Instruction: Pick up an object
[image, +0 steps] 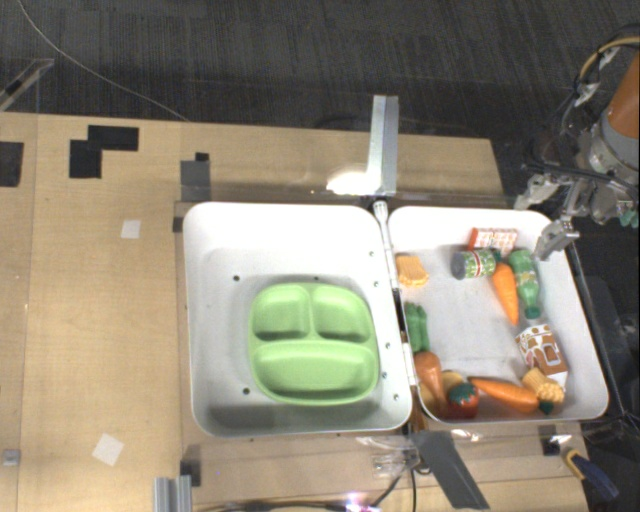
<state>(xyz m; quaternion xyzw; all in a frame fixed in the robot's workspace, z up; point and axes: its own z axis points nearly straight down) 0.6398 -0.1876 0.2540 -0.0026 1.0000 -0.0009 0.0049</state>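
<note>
Wooden bench top with two shallow white bins side by side; the left bin (215, 300) just has a green sectioned plastic tray (313, 342). All the toy food sits in the right bin (592, 385). The grey two-finger gripper (556, 235) hovers at its far right corner, fingers spread, holding nothing. Nearest pick looks like the orange plastic carrot (507, 293), down-left of it, long axis running roughly far-to-near.
</note>
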